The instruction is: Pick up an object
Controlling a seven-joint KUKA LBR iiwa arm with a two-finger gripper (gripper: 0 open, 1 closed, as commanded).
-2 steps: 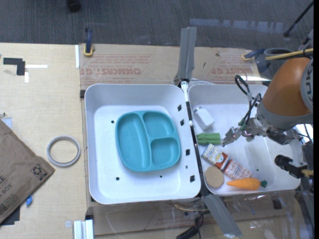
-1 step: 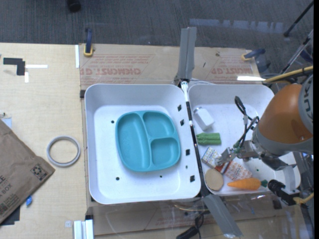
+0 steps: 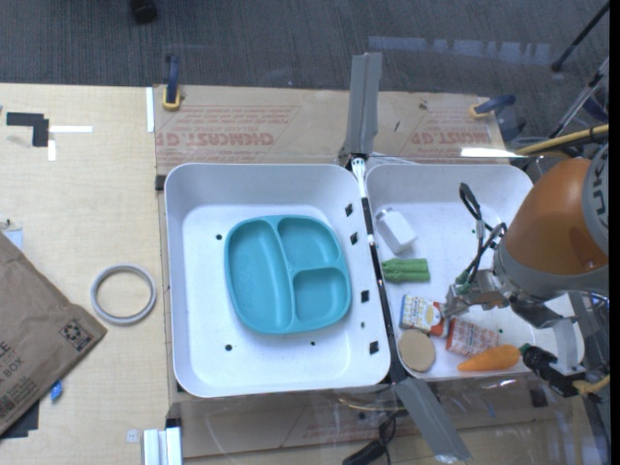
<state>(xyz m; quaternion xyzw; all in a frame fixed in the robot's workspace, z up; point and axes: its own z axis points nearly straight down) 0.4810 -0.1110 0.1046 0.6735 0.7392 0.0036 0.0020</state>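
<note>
Gripper [image 3: 453, 298] low over small packets [image 3: 418, 311] in right bin [image 3: 441, 177]; grip state unclear. Packets look light, crinkly, slippery; pinch across flat middle.

We counted two white bins [image 3: 184, 260], one teal divided plate [image 3: 288, 273], one carrot [image 3: 489, 358], and one tape ring [image 3: 123, 293].

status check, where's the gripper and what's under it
Gripper low in right bin, over snack packets. Nothing seen held. Carrot, green item close by.
</note>
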